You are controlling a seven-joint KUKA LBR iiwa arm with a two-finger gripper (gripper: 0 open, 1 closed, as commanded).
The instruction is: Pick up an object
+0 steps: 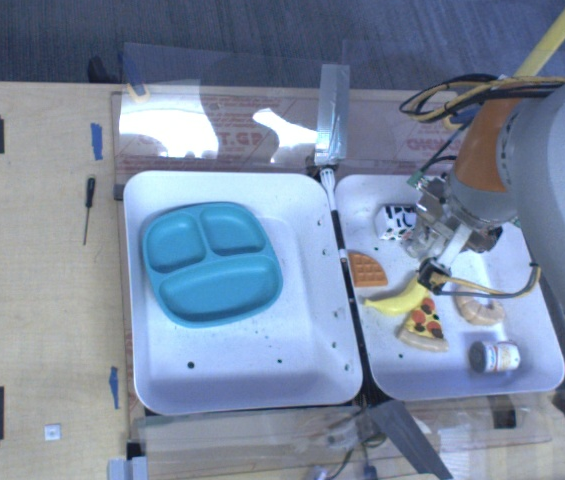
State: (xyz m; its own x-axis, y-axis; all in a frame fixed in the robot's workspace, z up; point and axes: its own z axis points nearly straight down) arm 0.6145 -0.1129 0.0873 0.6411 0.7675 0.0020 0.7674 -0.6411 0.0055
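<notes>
From my remote station I see the gripper (434, 260) low over the right bin (537, 368), close above the upper end of a yellow banana (398, 301). Whether it is open or shut, and whether it has hold of anything, I cannot tell; wrist hardware and cables crowd that spot. The arm (562, 168) enters from the right, its orange band above the wrist, with yellow and black cables looping around it.

Right bin contents: the banana lies near the middle, curving down and left from the gripper. Just above and left of it lies a small brown waffle (367, 268), near the bin's left wall. Just below the banana is a pizza slice (423, 326) with red dots. A pale doughnut (481, 311) lies right of the pizza slice. A small white jar (494, 356) lies on its side near the lower right corner. A black-and-white item (396, 220) sits in the upper part, left of the wrist; I cannot identify it.

Left bin (302, 368): one blue divided plate (212, 261), three compartments, upper left of centre.

Faint reddish printing shows on the clear sheet (212, 128) behind the bins; I cannot read it. A screwdriver (88, 208) lies on the wooden bench (32, 348), left.
</notes>
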